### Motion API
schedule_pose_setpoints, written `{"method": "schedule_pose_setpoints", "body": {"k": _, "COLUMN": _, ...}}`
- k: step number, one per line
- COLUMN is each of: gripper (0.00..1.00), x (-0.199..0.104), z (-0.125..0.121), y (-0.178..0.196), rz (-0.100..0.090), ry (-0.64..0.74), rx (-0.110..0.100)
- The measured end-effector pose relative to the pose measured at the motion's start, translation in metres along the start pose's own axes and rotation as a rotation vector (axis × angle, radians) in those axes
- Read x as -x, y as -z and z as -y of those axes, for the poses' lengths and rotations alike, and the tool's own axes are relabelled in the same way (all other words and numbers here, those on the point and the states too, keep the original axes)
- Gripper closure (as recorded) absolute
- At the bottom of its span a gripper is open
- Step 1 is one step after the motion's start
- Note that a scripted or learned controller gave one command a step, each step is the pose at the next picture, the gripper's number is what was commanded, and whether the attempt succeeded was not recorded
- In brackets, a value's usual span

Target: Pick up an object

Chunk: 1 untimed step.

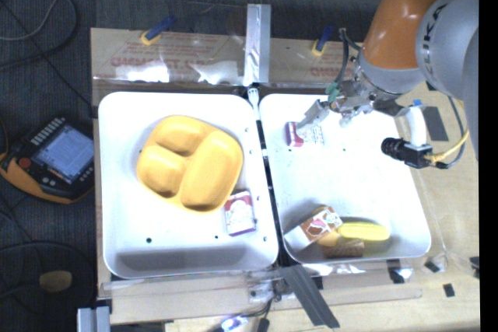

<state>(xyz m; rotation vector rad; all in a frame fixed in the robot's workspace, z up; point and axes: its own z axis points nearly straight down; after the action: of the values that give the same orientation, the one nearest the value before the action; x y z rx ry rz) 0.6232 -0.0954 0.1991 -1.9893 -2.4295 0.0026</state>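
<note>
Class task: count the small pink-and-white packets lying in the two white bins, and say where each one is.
2. One packet lies in the left bin, just below the yellow dish. The other packet lies in the right bin, near its upper left corner.

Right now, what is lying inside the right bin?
In the right bin, a small pink-and-white packet lies near the top left, under the gripper. At the bottom, a yellow banana-shaped piece lies against a brown-and-white packet. Anything under them is hidden.

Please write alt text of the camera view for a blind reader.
A grey and orange arm holds its gripper over the right bin, beside a small pink box. A snack pack and banana lie near that bin's front; the left bin holds a yellow dish and a carton.
</note>
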Motion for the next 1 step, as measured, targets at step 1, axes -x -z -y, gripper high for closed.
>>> {"method": "schedule_pose_setpoints", "body": {"k": 1, "gripper": 0.0, "x": 0.0197, "z": -0.0429, "y": -0.1098, "rz": 0.006, "ry": 0.094, "rx": 0.009}}
